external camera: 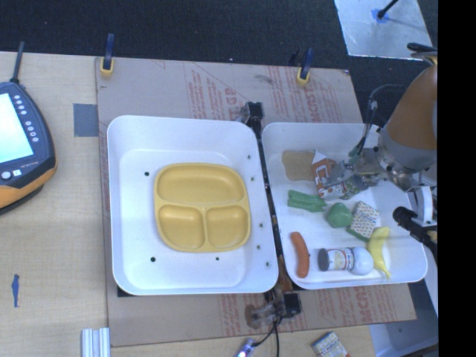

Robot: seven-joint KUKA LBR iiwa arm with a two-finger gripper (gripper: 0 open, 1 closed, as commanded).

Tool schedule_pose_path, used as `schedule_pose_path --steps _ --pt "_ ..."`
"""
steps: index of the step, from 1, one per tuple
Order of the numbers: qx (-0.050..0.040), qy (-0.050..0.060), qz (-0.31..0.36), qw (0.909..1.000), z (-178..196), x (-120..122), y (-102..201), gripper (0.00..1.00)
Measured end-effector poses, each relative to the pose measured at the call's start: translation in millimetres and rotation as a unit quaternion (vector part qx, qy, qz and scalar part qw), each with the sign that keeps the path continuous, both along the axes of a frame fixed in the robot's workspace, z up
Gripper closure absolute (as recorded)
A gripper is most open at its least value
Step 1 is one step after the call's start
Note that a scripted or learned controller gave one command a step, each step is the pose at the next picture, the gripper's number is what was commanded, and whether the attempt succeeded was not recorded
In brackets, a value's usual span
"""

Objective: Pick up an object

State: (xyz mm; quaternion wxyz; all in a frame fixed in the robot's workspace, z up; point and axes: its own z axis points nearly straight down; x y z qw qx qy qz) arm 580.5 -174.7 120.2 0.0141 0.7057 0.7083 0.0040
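Where the right bin (pixel 416 274) holds its clutter, the things to pick from lie in a loose ring: a tan flat piece (pixel 297 165) at the upper left, an orange-and-white packet (pixel 325 177) just beside it, a green pod-shaped toy (pixel 306 201) below those, and a rounder green piece (pixel 338 215) next to a pale speckled block (pixel 364 218). Along the bin's near side lie a red sausage (pixel 300 253), a small jar with a label (pixel 338 259) on its side, a white ball (pixel 362 261) touching the jar, and a yellow banana (pixel 380 248) standing on end by the ball.

Over the packet's right edge sits the tool (pixel 349 173), low in the bin amid a tangle of dark and metallic parts; whether it is spread or closed cannot be made out, nor whether anything is caught in it. Behind it the arm (pixel 413 121) comes in from the right, its orange band uppermost.

In the left bin (pixel 123 199) rests a yellow three-part tray (pixel 201 205). Both bins sit on a cardboard sheet (pixel 186 88) on the desk, and a teach pendant (pixel 22 143) lies at the far left.
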Motion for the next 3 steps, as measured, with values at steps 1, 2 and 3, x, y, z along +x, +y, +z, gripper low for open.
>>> schedule_pose_path --steps 1,2,3 --pt "-0.001 -0.001 -0.001 1.0 -1.5 -1.7 4.8 0.0" --pt "0.0072 0.014 0.0 0.9999 -16.4 -19.1 18.5 0.0" --pt "0.0067 0.015 0.002 0.9999 -28.6 17.2 75.4 0.0"
